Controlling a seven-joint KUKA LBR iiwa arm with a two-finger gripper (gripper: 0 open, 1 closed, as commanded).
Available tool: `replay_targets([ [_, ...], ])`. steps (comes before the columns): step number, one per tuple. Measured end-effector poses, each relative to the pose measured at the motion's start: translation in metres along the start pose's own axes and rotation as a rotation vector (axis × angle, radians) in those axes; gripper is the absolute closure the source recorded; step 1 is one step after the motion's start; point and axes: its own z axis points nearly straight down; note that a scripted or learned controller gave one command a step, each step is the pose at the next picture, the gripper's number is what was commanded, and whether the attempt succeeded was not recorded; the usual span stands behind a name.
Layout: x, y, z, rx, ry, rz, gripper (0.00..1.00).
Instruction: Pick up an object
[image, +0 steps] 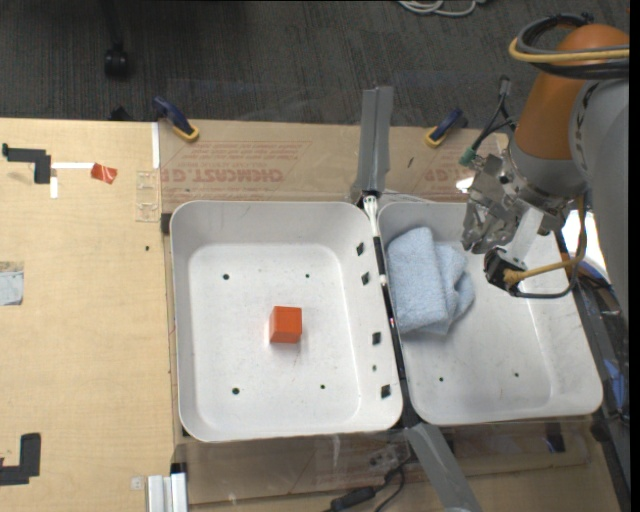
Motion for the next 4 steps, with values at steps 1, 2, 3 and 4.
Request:
replay_targets([
  [1,0.056,0.006,-0.022,0.0,0.0,0.356,1.0],
  [2,0.056,0.006,-0.022,0.0,0.0,0.356,0.0],
  [3,-0.009,-0.02,-0.002,0.002,-0.001,0.478,0.0],
  [4,-0.011,-0.112,-0.077,0.0,0.0,0.671,0.0],
])
